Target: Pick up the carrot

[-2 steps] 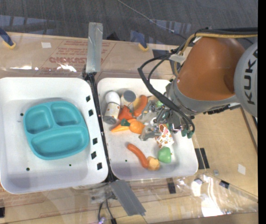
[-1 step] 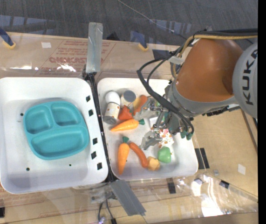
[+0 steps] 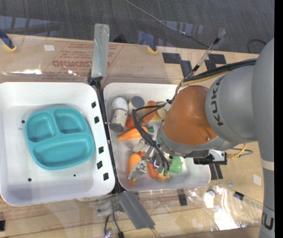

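Observation:
The carrot (image 3: 129, 134), an orange tapered piece, lies in the right bin (image 3: 197, 180) near its left wall, pointing left. Another orange piece (image 3: 133, 161) lies just below it, close to the front of that bin. My gripper (image 3: 145, 165) is low in the right bin, right beside this lower orange piece and just below the carrot. The orange wrist band (image 3: 188, 118) and grey arm cover the bin's right half and hide what lies under them.
A white and grey bottle (image 3: 117, 114) and a grey round item (image 3: 138, 101) sit at the right bin's back left. A green object (image 3: 176, 164) lies under the wrist. The left bin (image 3: 7, 113) holds a teal divided plate (image 3: 59, 138).

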Robot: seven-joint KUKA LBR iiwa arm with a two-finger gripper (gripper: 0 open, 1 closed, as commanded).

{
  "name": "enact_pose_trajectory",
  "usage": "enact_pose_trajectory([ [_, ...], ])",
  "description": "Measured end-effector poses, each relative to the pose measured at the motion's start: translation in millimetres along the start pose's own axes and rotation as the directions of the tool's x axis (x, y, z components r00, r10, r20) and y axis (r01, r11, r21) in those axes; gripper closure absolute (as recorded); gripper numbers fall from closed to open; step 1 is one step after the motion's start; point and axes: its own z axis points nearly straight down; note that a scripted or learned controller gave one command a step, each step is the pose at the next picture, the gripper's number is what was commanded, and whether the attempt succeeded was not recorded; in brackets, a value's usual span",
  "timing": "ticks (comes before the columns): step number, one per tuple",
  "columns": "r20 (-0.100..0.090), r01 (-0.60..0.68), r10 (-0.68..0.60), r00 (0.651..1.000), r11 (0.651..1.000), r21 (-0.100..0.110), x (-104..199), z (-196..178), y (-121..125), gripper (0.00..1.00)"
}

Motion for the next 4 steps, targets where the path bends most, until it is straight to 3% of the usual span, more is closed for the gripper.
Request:
enact_pose_trajectory([
  [1,-0.007,0.149,-0.149,0.989,0.989,0.001,4.0,18.4,4.6,0.0],
  [2,-0.005,0.157,-0.157,0.988,0.988,0.0,3.0,8.1,5.8,1.0],
  [3,0.004,0.255,-0.255,0.967,0.967,-0.003,48.6,-85.1,109.2,1.0],
  [4,0.006,0.636,-0.636,0.772,0.772,0.005,-7.4,-236.7,39.2,1.0],
])
